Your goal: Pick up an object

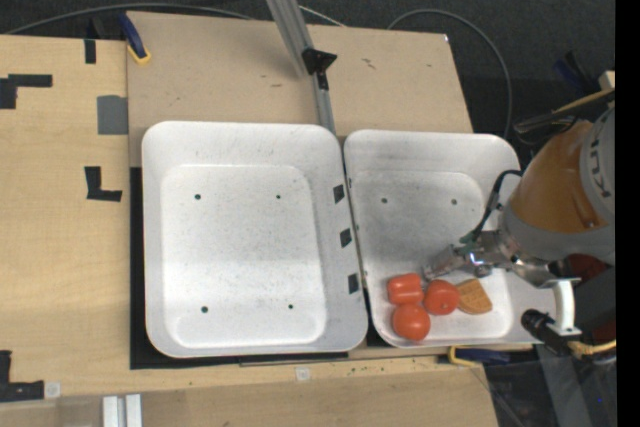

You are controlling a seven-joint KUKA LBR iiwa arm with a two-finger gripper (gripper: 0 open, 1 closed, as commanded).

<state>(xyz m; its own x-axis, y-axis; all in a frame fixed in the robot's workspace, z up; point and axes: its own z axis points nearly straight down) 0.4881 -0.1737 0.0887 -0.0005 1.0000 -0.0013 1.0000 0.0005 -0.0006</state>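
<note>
1. My end effector [450,265] hangs low in the right bin [420,150], reaching in from the right just above a cluster of items at the bin's near-right corner.
2. How far it is open I cannot tell; the view is too blurred there, and nothing is visibly held.
3. Three red tomatoes [405,289] lie close together, touching or nearly so, just below my end effector.
4. An orange-brown piece [474,297], perhaps bread, sits just beside the right-hand tomato.
5. The left bin [240,145] adjoins the right bin on the table [60,115].
6. A grey metal bar [285,0] slants down from the top toward the seam between the bins.
7. No readable writing or brand marks.
</note>
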